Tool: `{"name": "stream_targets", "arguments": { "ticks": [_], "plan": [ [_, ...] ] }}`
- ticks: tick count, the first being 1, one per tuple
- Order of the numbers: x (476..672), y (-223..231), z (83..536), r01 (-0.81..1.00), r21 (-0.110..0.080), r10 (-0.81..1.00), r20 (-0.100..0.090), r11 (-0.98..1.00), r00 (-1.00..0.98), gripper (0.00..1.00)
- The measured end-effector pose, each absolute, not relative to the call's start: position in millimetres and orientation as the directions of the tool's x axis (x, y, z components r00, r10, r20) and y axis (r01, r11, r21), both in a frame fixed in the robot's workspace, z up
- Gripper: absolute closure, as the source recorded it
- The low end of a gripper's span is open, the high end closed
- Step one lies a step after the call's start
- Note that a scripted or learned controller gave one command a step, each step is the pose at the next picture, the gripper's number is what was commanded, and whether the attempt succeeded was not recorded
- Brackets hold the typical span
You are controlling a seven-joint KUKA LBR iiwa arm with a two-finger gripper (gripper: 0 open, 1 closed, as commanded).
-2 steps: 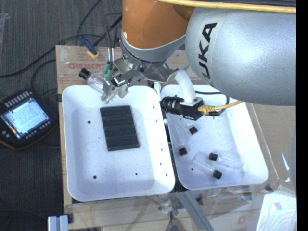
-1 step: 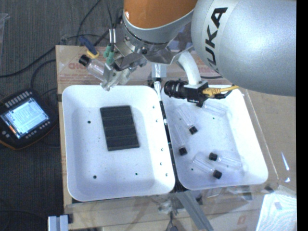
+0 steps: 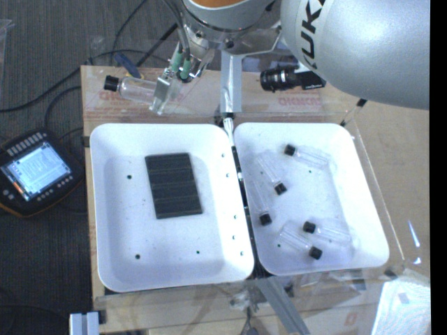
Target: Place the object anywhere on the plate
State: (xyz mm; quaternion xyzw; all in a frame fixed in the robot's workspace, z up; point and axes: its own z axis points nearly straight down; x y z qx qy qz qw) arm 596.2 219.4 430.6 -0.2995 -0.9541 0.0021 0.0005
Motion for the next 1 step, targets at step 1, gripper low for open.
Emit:
{"name": "stream_targets", "arguments": {
  "ticks": [1],
  "plan": [
    [642.9, 233.0, 429.8, 0.845, -0.005, 0.845, -0.001, 0.535, -0.535, 1.0]
  ]
}}
